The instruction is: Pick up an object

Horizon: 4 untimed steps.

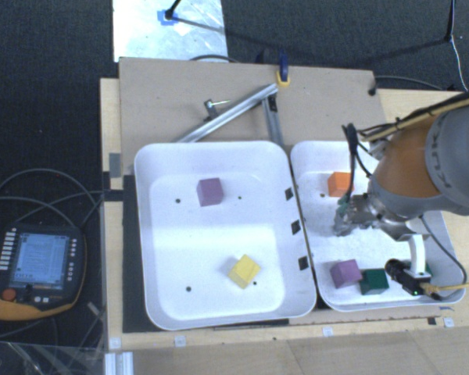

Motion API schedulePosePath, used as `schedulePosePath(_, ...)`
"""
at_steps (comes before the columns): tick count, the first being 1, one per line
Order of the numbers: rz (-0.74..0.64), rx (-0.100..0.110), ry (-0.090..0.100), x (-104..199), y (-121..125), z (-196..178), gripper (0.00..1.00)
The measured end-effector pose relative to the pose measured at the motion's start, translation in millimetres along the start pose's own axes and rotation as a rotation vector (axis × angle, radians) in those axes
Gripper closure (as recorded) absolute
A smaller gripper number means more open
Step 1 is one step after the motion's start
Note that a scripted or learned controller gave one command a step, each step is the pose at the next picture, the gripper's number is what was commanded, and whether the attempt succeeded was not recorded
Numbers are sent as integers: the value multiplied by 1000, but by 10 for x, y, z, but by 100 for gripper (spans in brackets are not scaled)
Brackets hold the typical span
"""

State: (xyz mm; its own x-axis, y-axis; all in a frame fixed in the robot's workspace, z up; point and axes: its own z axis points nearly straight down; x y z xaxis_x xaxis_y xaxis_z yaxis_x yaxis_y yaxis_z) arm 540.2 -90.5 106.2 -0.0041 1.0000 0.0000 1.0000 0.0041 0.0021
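Observation:
The left bin (pixel 164 209) holds a purple cube (pixel 209 191) toward the back and a yellow cube (pixel 244 271) nearer the front. In the right bin (pixel 316 162) an orange cube (pixel 338 183) lies at the back, and a purple cube (pixel 345 273) and a dark green cube (pixel 373 280) lie side by side at the front. My gripper (pixel 345 219) hangs low over the middle of the right bin, just in front of the orange cube and behind the purple one. I see no object between its fingers.
The grey arm with its orange band (pixel 402 170) covers the right bin's far right side. A metal bar (pixel 230 114) lies on the cardboard behind the bins. A teach pendant (pixel 33 266) rests left of the bench.

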Motion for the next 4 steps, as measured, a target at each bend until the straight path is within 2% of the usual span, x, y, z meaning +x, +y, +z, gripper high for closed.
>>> schedulePosePath(2,-1,-7,-2,6,119,-1218,100)
schedulePosePath(3,1,3,0,4,122,-937,100)
schedulePosePath(4,-7,0,1,538,271,-915,100)
